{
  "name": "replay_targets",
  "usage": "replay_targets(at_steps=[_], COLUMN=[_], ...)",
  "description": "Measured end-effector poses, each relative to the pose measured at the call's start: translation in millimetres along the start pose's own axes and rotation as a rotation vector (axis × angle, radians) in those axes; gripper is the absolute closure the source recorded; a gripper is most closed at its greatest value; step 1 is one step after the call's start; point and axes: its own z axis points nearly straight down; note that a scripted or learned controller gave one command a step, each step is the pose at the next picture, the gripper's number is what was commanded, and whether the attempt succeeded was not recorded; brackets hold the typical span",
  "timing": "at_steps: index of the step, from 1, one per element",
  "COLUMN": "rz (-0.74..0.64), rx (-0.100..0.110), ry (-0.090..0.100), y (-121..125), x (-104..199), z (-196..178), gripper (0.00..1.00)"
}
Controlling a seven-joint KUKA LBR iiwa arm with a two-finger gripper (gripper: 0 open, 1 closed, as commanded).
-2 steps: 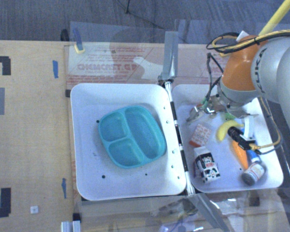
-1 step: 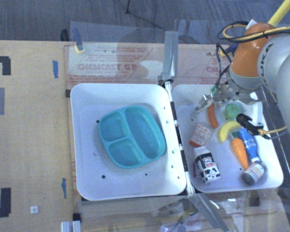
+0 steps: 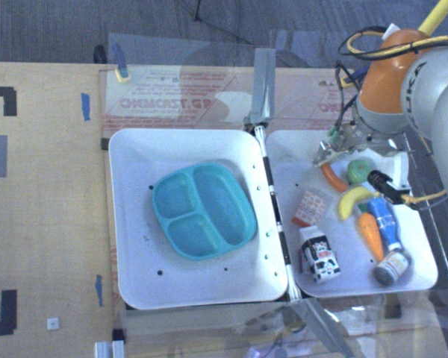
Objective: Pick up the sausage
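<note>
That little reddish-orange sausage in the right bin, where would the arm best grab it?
Probably at the middle of the reddish-orange sausage, from straight above, jaws closing across its narrow width. It lies flat and slanted, with the green round toy and yellow banana close by its lower end, so the upper-left side looks freer.

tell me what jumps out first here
A bright teal divided plate sits alone in the left bin. The right bin holds a crowd of toy foods, and the arm's tool hangs just above the orange-red sausage near its far edge.
</note>
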Motion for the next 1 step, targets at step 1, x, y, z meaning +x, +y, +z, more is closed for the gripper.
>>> replay_targets(at_steps=[1], rz=[-0.102], rx=[0.006], ry=[0.007], y=[-9.4], x=[55.1], z=[-152.2], gripper=[1.0])
